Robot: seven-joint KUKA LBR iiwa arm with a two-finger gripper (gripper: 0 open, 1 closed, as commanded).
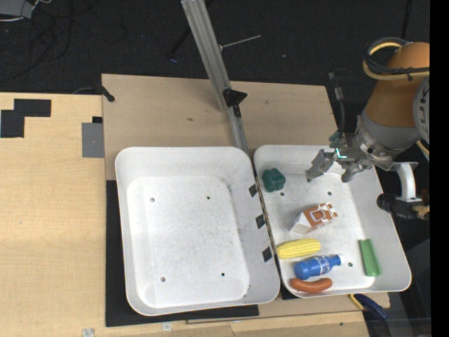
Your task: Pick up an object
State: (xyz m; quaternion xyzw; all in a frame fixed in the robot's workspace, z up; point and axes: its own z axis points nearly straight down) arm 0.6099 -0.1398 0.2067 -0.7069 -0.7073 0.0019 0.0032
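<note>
Objects for the pick all lie in the right bin [393, 276]; left bin [133, 161] holds nothing to grab. Inventory, far end to near end: green lump [273, 180] by the divider; small white-and-brown carton [315, 218] mid-bin, tipped on its side; corn cob [299, 248]; blue bottle [316, 265]; red sausage [311, 284] against the near wall; green block [369, 257] apart on the right side. Gripper [334, 166] hangs over the far part of the right bin, fingers spread, nothing between them: released, carrying no load. Height above the bin floor cannot be judged from this slant. Key relation: nearest candidates are the carton, just toward the near end of the bin from the claw, and the green lump, off to the divider side at about the same depth. Corn, bottle and sausage lie with long axes running across the bin, stacked close in a row, touching or nearly so; a grasp there likely wants the fingers straddling the short axis, and neighbours may crowd the fingers. Carton looks the shortest reach, but its tilted pose could slip.
</note>
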